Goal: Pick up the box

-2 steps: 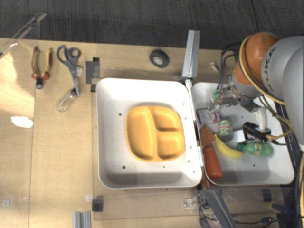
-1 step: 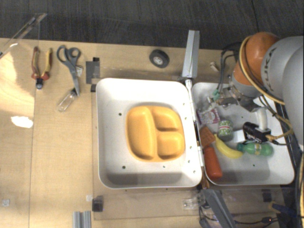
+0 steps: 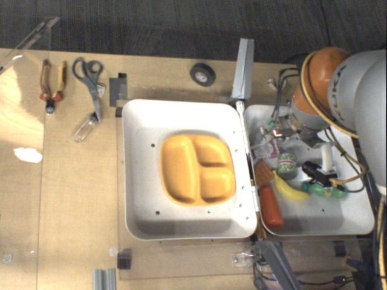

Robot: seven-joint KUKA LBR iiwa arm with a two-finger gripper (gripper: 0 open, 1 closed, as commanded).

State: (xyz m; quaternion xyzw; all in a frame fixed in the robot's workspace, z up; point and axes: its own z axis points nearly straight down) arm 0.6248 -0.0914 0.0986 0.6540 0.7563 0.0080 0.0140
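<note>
From above, a pale wooden bench (image 3: pixel 60 210) carries two shallow white bins side by side, with dark ribbed flooring (image 3: pixel 151 11) beyond its far edge. The left bin (image 3: pixel 139 216) holds a yellow divided tray (image 3: pixel 198 168) at its centre. The right bin (image 3: pixel 338 222) is crowded: a banana (image 3: pixel 290 191), a red tube (image 3: pixel 270 206), green pieces (image 3: pixel 323 190), and clear wrapping. Which item is the box cannot be told. The grey arm (image 3: pixel 357 89) hangs over the right bin; its gripper (image 3: pixel 279 132) sits low among the clutter. Pliers (image 3: pixel 52 83), scissors (image 3: pixel 91 83) and a tape roll (image 3: pixel 203 74) lie on the bench.
</note>
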